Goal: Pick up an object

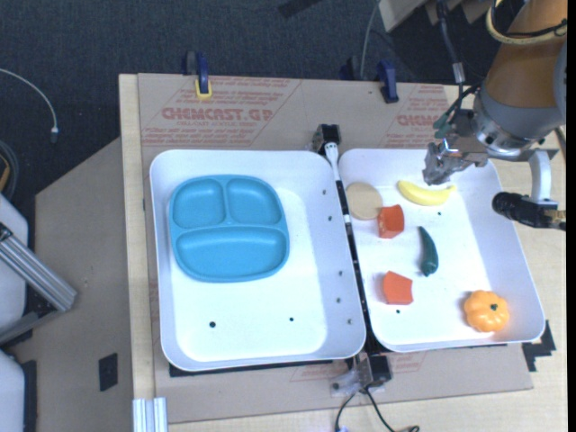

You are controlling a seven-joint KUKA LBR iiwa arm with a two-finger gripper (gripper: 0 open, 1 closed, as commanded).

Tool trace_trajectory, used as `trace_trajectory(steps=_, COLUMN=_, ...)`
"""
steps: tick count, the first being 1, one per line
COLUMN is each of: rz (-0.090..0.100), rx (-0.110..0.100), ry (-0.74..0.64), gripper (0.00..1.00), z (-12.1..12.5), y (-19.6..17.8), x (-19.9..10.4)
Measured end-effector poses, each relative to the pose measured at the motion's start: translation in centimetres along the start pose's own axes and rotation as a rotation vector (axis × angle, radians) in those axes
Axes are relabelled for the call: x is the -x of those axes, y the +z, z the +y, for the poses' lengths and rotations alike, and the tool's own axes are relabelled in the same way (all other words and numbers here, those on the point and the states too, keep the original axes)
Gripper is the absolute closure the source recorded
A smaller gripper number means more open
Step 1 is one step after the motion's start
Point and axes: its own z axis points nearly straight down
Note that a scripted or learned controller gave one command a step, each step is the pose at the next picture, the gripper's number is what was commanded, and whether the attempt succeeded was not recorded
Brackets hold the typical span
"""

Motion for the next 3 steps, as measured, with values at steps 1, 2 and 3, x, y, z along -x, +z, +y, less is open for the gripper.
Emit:
trace_trajectory(steps=1, rz=0.001, rx=-0.002, ry=0.0, gripper=1.0, z=0.1, y=-3.6, x=0.0)
trace_trajectory(steps=2, rz=0.004, rx=-0.009, ry=-0.003, gripper=1.0, z=-2.1, y=-3.4, x=-4.3)
trace_trajectory(steps=3, rz=0.004, rx=-0.011, ry=-0.004, gripper=1.0, z=-4.2, y=-1.2, x=-9.3)
